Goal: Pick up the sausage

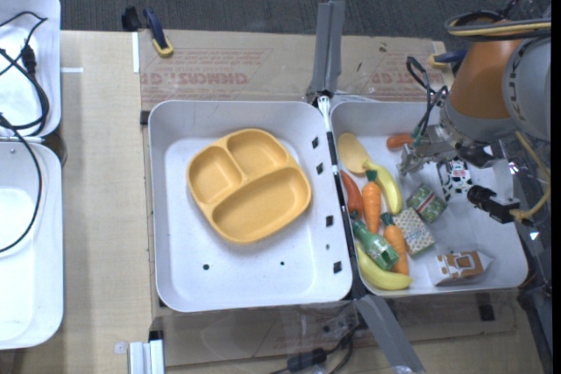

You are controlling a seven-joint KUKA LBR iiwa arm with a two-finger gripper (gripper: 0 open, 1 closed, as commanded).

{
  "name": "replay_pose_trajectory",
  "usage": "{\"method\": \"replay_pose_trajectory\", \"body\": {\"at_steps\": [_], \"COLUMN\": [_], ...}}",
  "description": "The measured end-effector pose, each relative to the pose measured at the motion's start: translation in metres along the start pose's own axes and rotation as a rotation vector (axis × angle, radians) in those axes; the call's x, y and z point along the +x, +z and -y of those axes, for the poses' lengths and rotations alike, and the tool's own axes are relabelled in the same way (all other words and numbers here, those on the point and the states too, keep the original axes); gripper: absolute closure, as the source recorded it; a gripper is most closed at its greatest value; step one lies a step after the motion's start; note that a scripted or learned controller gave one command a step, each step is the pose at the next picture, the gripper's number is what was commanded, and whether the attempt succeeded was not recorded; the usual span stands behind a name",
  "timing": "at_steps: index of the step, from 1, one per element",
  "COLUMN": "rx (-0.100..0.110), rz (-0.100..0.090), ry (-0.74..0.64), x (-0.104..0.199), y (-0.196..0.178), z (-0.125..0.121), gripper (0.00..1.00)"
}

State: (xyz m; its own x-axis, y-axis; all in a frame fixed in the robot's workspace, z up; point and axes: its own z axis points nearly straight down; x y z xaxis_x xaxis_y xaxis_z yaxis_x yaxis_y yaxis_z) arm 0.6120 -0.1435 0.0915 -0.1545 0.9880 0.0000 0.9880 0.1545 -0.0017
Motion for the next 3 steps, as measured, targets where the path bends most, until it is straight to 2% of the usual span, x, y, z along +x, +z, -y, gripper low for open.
{"method": "replay_pose_trajectory", "body": {"at_steps": [1,2,3], "rx": [0.002,0.000,0.001], "rz": [0.000,0.001,0.000], "ry": [0.058,0.078,0.009], "x": [0.034,-0.030,0.019], "y": [0.002,0.001,0.002], "z": [-0.053,-0.033,-0.007], "gripper": [0.00,0.00,0.00]}}
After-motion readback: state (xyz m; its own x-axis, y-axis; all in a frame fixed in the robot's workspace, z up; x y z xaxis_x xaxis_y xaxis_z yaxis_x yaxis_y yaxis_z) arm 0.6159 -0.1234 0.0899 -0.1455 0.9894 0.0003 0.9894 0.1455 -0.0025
